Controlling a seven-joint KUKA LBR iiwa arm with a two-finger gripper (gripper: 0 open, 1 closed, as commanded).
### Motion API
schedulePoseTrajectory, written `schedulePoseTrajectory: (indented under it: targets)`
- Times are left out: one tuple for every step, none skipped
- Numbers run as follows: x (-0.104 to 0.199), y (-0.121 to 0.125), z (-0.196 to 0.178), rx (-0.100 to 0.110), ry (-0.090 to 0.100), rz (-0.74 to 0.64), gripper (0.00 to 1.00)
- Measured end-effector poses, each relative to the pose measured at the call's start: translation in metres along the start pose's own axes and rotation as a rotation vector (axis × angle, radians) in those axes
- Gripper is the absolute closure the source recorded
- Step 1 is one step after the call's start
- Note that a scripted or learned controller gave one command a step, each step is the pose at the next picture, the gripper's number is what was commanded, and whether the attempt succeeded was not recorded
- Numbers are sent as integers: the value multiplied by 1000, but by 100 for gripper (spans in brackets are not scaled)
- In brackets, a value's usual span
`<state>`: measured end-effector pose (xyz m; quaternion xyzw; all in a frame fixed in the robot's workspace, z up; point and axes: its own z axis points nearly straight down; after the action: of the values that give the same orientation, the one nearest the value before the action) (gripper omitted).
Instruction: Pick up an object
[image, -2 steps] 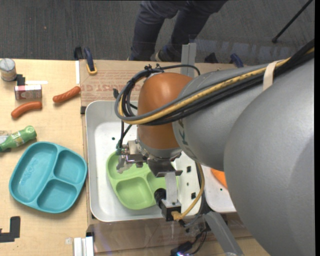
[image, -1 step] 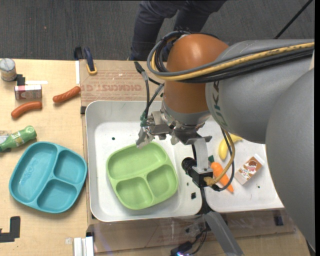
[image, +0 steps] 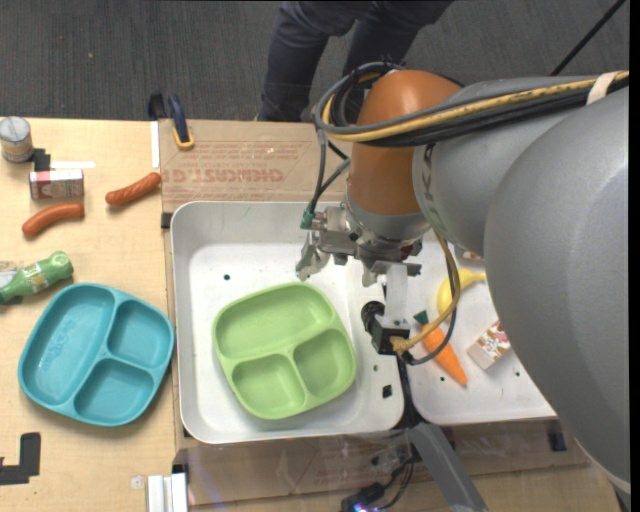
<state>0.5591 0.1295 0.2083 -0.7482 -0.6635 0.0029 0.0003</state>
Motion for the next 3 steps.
schedulePoseTrajectory:
  targets:
    - [65,-44,64,2,0,-46,0]
    - [62,-61,-83,-3,1,-100,0]
    - [81,-90,89,-4,4,121,0]
